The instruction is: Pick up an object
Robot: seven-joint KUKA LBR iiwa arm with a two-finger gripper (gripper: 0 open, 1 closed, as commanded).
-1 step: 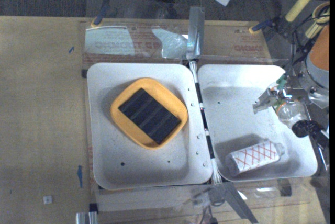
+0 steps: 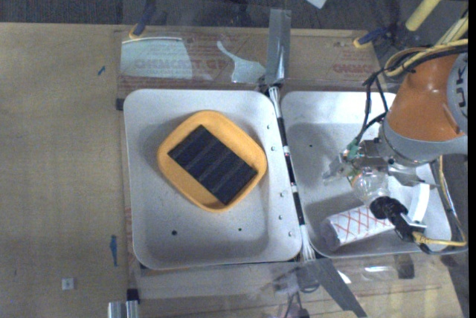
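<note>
An orange-yellow pad with a black ribbed panel [image 2: 212, 160] lies tilted in the middle of the left bin [image 2: 149, 235]. A white carton with a red lattice print [image 2: 357, 225] lies near the front wall of the right bin [image 2: 312, 123]. My gripper [image 2: 348, 164] hangs low over the middle of the right bin, just behind and above the carton, with the orange-banded wrist [image 2: 424, 112] to its right. A clear, shiny item [image 2: 366, 183] sits right under the gripper; whether it is held is hidden.
Both bins sit side by side on a wooden bench, split by a metal divider [image 2: 286, 160]. A yellow cable [image 2: 435, 238] loops near the right bin's front right corner. Clear plastic sheeting [image 2: 186, 60] lies behind the left bin.
</note>
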